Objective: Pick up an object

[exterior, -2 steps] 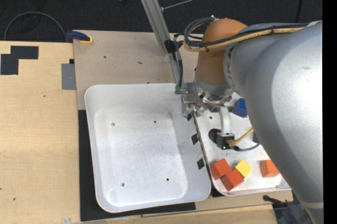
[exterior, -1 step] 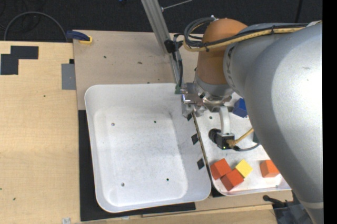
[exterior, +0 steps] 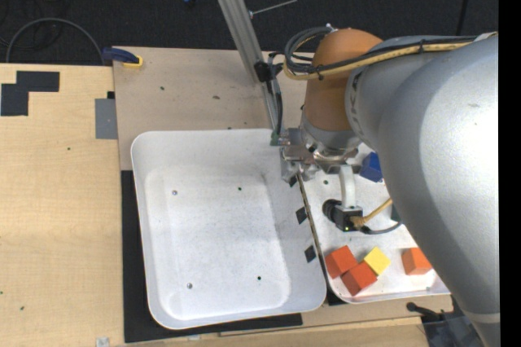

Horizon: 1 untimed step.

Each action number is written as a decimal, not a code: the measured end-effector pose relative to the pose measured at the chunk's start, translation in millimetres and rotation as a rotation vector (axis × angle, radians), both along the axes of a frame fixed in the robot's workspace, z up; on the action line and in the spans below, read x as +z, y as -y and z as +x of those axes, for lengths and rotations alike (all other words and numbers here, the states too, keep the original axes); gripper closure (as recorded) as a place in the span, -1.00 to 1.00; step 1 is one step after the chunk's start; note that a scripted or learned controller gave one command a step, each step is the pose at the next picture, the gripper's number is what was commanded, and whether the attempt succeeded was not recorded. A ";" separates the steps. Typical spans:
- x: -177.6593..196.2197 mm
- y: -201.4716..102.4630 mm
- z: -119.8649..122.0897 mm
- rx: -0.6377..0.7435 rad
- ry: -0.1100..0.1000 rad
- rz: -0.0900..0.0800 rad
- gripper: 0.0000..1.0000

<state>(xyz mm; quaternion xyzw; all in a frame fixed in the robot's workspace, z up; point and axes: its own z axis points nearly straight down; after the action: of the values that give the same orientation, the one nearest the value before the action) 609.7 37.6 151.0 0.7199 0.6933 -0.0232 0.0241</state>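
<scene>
Cubes: I am seeing a red-orange cube (exterior: 341, 259) touching a second red-orange cube (exterior: 359, 278), with a yellow cube (exterior: 377, 261) just beside them and an orange cube (exterior: 416, 261) near, all lying at the near end of the right shallow white bin (exterior: 389, 286).
Blue block (exterior: 371, 167): lying further back in that bin, partly hidden by the arm.
Gripper (exterior: 303, 164): hanging over the divide between the bins, apart from the cubes; I cannot tell whether it is clenched or released.
Left shallow white bin (exterior: 163, 292): sitting alongside.

Blue block (exterior: 371, 167) half hidden behind the arm (exterior: 431, 133)
</scene>
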 end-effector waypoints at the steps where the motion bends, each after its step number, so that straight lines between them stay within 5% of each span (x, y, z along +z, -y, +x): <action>1: 3.4 -1.7 2.9 0.005 0.012 0.002 1.00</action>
<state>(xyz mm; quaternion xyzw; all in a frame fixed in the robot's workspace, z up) 612.6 39.4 154.4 0.7184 0.6948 -0.0182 0.0276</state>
